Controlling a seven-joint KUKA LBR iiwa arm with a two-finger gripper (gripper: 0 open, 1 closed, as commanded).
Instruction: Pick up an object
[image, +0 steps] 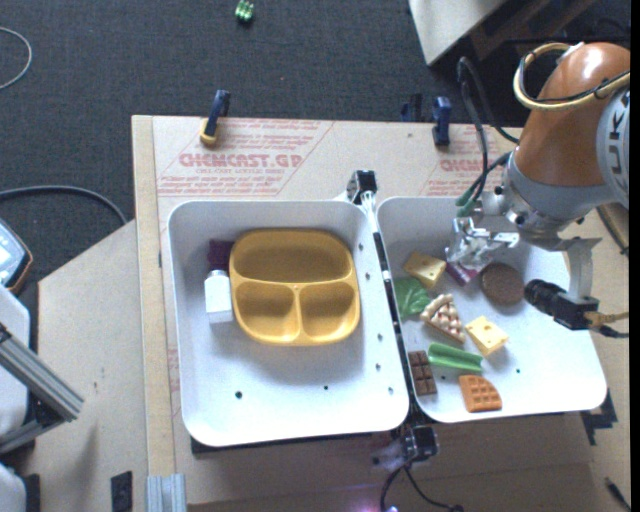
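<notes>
Two white bins side by side on the bench. Left bin (190, 400) holds a yellow divided tray (294, 286), three compartments. Just left of the tray and touching its edge, a small white bottle (218, 296); a dark purple item (219, 250) sits on the far side of the bottle, partly hidden by the tray rim.

Right bin (560, 380) carries the play food. From the far left of that bin: a tan cheese wedge (425, 269); nearer, a green leafy piece (409, 295); beside it a pizza slice (443, 317), touching or nearly so. Right of the slice, a yellow cheese cube with holes (487, 335). Nearer still, a green pod (455, 357), an orange waffle (481, 392) and a brown chocolate bar (422, 373) by the bin's left wall. A round brown cookie (502, 284) lies in the far middle, with a purplish piece (461, 272) just to its left.

Arm comes in from the right, orange band high (far right corner). Gripper (474, 242) hangs low over the far middle of the right bin, above the purplish piece and just beside the cookie and cheese wedge. Whether the claw is spread or pressed together cannot be told; metal parts blur together there. Nothing visibly caught in it.
</notes>
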